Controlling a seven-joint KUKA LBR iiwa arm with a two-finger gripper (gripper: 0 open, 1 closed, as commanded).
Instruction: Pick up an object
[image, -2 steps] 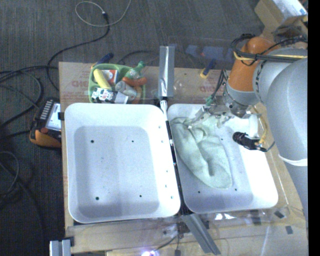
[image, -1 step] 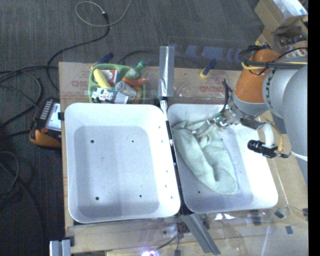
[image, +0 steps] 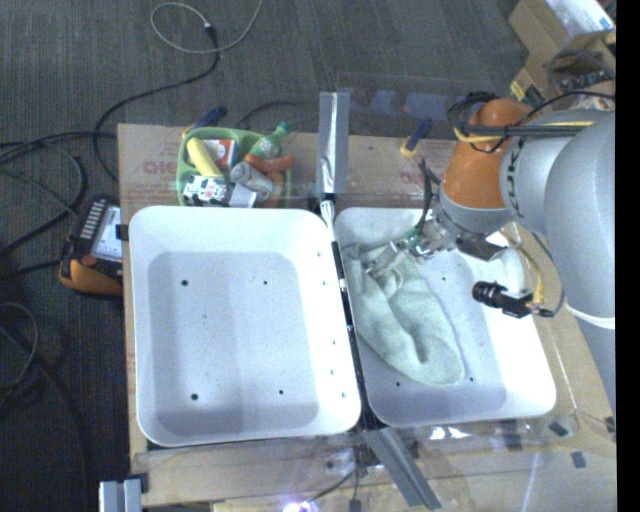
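Hand (image: 400, 255) at right bin (image: 520, 400) top-left edge, over soft crumpled cloth (image: 415, 320); finger state unclear. Left bin (image: 160, 225) smooth, open.

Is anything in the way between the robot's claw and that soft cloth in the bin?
Nothing visible is. The gripper is down in the right bin, right at the top end of the pale green cloth. Nothing else lies between them; the cloth is alone in that bin.

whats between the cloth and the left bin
In the camera view, the two bins' touching rims lie there: the right bin's white floor and wall beside the cloth, then the left bin's rim. Nothing else sits between.
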